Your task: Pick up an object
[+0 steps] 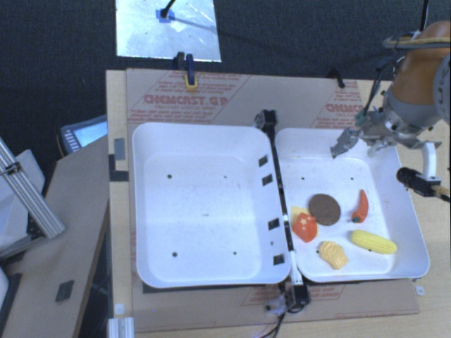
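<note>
From above, the gripper hangs over the back edge of the right bin, holding nothing, its opening impossible to tell, while the brown disc, red pepper, corn cob lie nearer the front

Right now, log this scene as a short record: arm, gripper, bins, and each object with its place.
arm: grey KUKA arm reaching in from the right, over the right bin's far right corner
gripper: above the right bin's far side, nothing between its fingers
left bin: white, shallow
right bin: holds five objects, all in its near half
brown disc: centre
red-orange piece: touching the disc's left
red chili pepper: right of the disc
corn cob: near right
yellow ridged piece: nearest edge
</note>
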{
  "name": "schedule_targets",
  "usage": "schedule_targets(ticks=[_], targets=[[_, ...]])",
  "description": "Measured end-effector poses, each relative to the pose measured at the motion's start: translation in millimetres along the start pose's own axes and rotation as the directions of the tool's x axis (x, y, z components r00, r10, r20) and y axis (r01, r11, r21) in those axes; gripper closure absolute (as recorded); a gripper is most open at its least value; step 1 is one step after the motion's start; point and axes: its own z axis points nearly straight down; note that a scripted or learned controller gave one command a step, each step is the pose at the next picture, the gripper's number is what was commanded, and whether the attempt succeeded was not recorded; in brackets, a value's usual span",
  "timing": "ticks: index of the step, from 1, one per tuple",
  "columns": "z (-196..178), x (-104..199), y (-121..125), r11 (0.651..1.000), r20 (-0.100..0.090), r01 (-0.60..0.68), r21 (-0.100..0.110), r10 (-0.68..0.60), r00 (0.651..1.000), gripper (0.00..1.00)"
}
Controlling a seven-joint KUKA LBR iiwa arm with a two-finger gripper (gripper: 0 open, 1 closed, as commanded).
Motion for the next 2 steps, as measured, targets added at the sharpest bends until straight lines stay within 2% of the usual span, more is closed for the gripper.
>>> schedule_targets(ticks=[1,2], targets=[[101,-45,-17,1.0,0.0,-0.005,0.007,0.005,1.0,0.0],[84,-42,-13,1.0,0.002,0.0,-0.003,0.0,1.0,1.0]])
